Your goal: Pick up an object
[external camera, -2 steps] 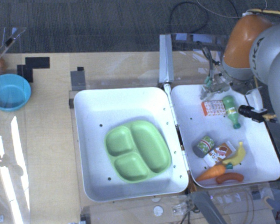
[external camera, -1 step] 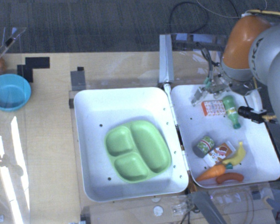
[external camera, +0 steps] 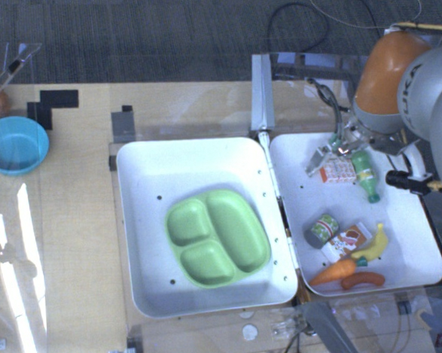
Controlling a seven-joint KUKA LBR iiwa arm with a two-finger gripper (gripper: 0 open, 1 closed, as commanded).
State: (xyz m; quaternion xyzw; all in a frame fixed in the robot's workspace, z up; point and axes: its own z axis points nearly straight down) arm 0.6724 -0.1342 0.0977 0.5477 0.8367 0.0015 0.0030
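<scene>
- You have the gripper (external camera: 327,154) low in the right bin (external camera: 431,267), near its far edge, with the arm (external camera: 414,83) coming in over the far right corner.
- The metal fingers (external camera: 316,158) stand spread apart and hold nothing; their tips hang just beside the left end of the red-and-white carton (external camera: 338,171).
- The green bottle (external camera: 365,175) lies touching that carton on its right side, so the two form a tight pair.
- By my reading you are in the approach step, before any grasp: nothing is lifted yet.
- The next move calls for centring the fingers over the carton and going down, then closing; watch that the bottle does not get wedged in too.
- Other candidates sit toward the near edge: a small can (external camera: 323,230), a banana (external camera: 372,244), a carrot (external camera: 335,272) and a red sausage-like piece (external camera: 362,280), crowded together.
- The left bin (external camera: 150,290) carries a green divided tray (external camera: 218,236), well apart from the gripper.
</scene>
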